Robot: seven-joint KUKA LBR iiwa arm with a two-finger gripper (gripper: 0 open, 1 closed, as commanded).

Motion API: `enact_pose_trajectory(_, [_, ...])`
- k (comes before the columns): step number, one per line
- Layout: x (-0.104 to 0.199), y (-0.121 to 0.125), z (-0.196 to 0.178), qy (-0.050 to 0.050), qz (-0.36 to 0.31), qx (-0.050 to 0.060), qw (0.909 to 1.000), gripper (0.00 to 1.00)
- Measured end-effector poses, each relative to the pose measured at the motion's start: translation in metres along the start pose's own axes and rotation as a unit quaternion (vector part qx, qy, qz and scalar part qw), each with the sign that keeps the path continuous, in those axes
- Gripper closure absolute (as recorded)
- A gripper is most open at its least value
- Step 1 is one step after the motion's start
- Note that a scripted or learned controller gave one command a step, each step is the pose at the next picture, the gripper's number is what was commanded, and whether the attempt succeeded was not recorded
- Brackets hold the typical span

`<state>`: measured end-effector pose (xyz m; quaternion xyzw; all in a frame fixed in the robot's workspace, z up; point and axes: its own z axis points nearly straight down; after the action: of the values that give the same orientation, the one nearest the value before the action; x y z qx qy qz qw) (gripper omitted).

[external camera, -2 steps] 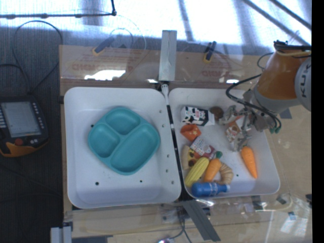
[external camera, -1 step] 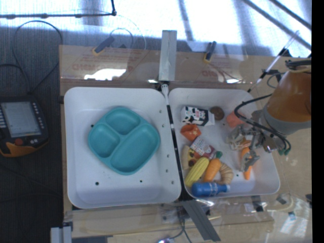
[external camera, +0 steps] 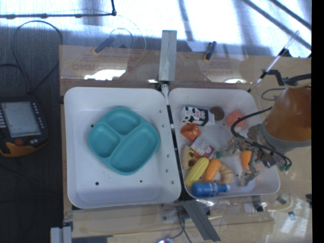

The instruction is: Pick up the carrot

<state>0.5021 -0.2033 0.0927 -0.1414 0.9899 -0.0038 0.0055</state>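
Carrot (external camera: pixel 213 169) lies near the front of the right bin (external camera: pixel 253 101), between a corn cob (external camera: pixel 197 170) and a bread roll (external camera: pixel 226 174).
Nearest sits a blue bottle (external camera: pixel 210 189); right of it the gripper (external camera: pixel 248 162) hangs low, clamped on a small orange piece (external camera: pixel 246 158). Farther back stands a cow-print carton (external camera: pixel 195 116); a teal divided plate (external camera: pixel 124 139) fills the left bin (external camera: pixel 81 105).

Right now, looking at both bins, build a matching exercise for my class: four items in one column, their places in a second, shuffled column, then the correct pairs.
Column one:
1. teal plate
2. blue bottle
3. corn cob
4. cow-print carton

Column two:
A. right bin, far end, near the divider
B. left bin
C. right bin, near edge
D. right bin, just left of the carrot

Pairs: 1-B, 2-C, 3-D, 4-A
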Motion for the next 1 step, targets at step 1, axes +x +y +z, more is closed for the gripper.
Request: enact_pose_trajectory(1, [-0.0029,-0.0002,-0.0118,-0.002,-0.001,0.002,1.0000,1.00])
